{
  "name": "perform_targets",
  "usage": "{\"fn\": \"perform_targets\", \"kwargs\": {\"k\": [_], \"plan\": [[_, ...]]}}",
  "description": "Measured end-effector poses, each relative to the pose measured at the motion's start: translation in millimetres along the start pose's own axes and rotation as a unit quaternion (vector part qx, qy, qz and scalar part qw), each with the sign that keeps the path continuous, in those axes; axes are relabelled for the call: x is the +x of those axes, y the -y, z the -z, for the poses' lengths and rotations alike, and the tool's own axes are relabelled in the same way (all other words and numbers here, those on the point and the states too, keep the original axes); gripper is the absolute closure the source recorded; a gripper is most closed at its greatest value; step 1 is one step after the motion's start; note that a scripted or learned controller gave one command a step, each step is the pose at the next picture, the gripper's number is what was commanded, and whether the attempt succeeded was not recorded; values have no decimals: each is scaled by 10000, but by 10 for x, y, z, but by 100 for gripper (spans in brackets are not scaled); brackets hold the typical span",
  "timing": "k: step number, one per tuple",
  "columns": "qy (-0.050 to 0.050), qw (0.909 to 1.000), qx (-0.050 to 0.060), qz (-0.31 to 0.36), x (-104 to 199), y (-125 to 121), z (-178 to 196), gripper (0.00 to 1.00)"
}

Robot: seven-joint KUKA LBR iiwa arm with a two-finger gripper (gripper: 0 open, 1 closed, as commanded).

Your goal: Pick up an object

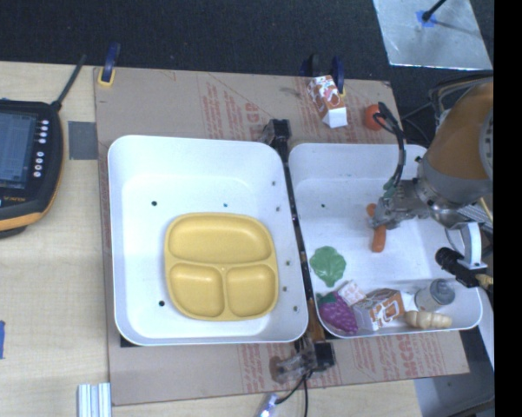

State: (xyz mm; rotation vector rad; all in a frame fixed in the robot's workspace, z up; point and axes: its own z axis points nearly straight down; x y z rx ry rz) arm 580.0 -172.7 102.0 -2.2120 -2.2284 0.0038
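Jaws look closed on the small orange carrot [379,235] hanging below the gripper [387,218], over the right bin [347,159]. Light, stiff and smooth, probably; its thicker upper end gives the surest hold.

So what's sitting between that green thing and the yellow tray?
In the camera view, just the two bins' touching rims lie between the green toy and the yellow tray, plus bare white bin floor on either side.

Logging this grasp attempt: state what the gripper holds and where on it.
The gripper is down on the orange carrot-like piece in the right bin, at its upper end; whether it truly grips it cannot be told.
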Motion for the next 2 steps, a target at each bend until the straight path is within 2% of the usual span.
{"fn": "perform_targets", "kwargs": {"k": [1, 2], "plan": [[4, 10000, -37, -4, 512, -579, -68, 100], [-7, 10000, -5, -9, 1416, -101, 907, 100]]}}
